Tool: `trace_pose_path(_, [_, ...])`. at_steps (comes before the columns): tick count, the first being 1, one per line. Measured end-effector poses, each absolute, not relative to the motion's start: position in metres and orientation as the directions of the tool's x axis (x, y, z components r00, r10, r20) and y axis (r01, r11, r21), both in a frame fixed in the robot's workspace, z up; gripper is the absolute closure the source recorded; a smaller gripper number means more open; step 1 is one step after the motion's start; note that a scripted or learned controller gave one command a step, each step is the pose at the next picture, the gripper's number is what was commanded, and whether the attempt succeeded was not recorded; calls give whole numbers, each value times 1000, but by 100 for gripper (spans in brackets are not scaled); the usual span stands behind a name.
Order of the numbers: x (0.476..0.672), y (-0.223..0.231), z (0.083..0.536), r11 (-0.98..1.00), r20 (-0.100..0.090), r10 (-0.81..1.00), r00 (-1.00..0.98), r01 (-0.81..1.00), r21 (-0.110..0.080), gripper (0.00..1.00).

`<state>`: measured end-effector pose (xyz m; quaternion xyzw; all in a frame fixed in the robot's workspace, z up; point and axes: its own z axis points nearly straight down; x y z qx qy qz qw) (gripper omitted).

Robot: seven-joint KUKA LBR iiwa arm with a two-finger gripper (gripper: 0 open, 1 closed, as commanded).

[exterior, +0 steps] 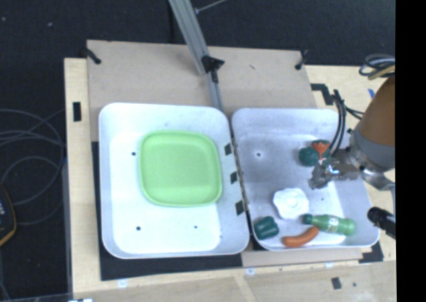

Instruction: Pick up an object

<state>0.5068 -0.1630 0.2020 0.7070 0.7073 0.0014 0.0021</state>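
On the surface (76,241) sit two white bins. The left bin (120,161) holds one green plate (180,167). The right bin (279,134) holds five things: one teal ball (307,155) at the far right, one white lump (291,203) in the middle, one dark green block (266,227) at the near left corner, one orange sausage (300,237) along the near wall, and one green bottle (331,223) lying just beyond it. The hand (322,175) hangs over the right bin, near the ball; whether it is clenched or released I cannot tell.

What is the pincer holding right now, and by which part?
Cannot be told: the pincer sits low in the right bin near a dark green ball, too blurred to judge.
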Motion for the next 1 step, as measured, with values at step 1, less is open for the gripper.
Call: trace_pose_path(1, [508,-163,235,0,-1,1000,0,1000,4,100])
